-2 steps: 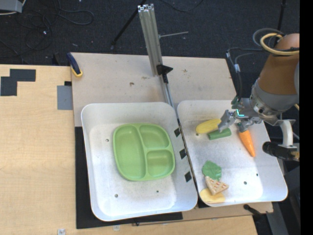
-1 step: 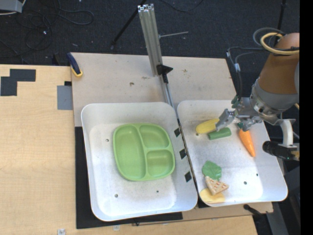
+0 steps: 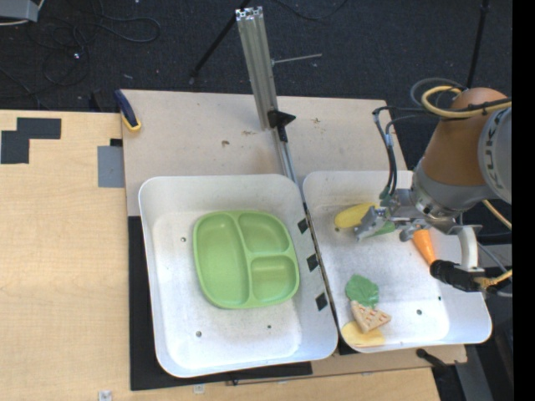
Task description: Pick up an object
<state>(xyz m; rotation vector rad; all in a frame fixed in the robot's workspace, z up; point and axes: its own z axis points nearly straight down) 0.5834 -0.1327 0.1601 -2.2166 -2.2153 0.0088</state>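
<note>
My gripper (image 3: 368, 226) hangs over the back of the right bin (image 3: 435, 320), its metal fingers pointing left. A yellow banana-like piece (image 3: 351, 216) lies just left of the fingertips, touching or nearly touching them. An orange carrot-like piece (image 3: 425, 246) lies below the wrist on the right. Toward the bin's front sit a green leafy piece (image 3: 362, 290) and a tan wedge with red dots (image 3: 369, 317) on a yellow slice (image 3: 364, 334). I see nothing between the fingers.
The left bin (image 3: 167, 324) holds a green divided plate (image 3: 247, 258). An aluminium post (image 3: 258, 65) rises behind the bins. Black clips (image 3: 311, 261) line the seam between the bins. Cables loop around the arm at the right.
</note>
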